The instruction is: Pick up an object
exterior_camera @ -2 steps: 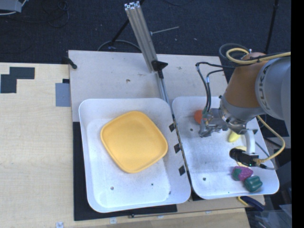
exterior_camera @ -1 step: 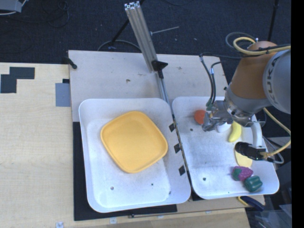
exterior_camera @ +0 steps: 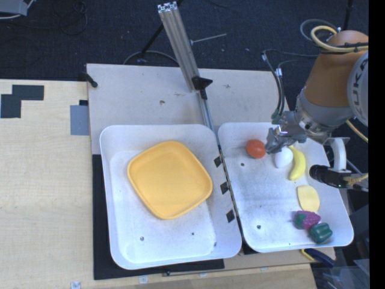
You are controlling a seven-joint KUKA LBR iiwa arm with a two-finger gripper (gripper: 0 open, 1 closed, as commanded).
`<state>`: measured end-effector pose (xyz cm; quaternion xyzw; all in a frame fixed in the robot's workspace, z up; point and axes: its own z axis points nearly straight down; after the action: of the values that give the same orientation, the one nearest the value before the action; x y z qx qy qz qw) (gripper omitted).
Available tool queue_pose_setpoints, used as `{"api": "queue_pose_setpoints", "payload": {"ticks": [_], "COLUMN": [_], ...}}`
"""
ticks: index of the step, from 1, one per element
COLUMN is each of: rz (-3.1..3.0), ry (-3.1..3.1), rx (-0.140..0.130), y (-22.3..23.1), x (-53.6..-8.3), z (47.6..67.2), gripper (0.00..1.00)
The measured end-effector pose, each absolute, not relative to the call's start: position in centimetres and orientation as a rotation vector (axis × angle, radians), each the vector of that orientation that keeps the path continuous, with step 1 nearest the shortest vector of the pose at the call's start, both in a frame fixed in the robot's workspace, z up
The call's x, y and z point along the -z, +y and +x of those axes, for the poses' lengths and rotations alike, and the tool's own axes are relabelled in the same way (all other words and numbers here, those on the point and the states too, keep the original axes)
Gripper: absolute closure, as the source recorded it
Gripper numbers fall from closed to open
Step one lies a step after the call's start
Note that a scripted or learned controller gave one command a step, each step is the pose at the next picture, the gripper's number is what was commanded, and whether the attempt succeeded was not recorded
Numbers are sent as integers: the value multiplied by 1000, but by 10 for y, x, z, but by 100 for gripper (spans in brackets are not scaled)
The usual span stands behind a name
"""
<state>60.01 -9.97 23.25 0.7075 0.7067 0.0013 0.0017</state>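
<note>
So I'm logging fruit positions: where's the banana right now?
In the camera view, the banana lies in the right bin, near its far right side, beside a white egg and above a yellow slice.

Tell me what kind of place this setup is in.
Probably a robotics lab or test cell. A grey and orange robot arm reaches over two white bins on a bench, holding toy food such as a banana and a yellow plate. Loose cables run across dark carpet behind.

- Dark carpet floor (exterior_camera: 90, 23) at the far side, with cables.
- Light wooden bench top (exterior_camera: 42, 191) on the left.
- White board (exterior_camera: 144, 95) under the bins.
</note>
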Motion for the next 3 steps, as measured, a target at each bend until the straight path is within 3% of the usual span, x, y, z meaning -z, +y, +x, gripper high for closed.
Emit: {"api": "queue_pose_setpoints", "payload": {"ticks": [1, 2, 3], "rz": [2222, 2220, 2220], "ry": [2220, 2225, 2225], "rx": [0, 1, 1], "y": [-101, -56, -5], "x": [-246, -238, -234], "z": [600, 595, 574], "gripper": [100, 100, 100]}}
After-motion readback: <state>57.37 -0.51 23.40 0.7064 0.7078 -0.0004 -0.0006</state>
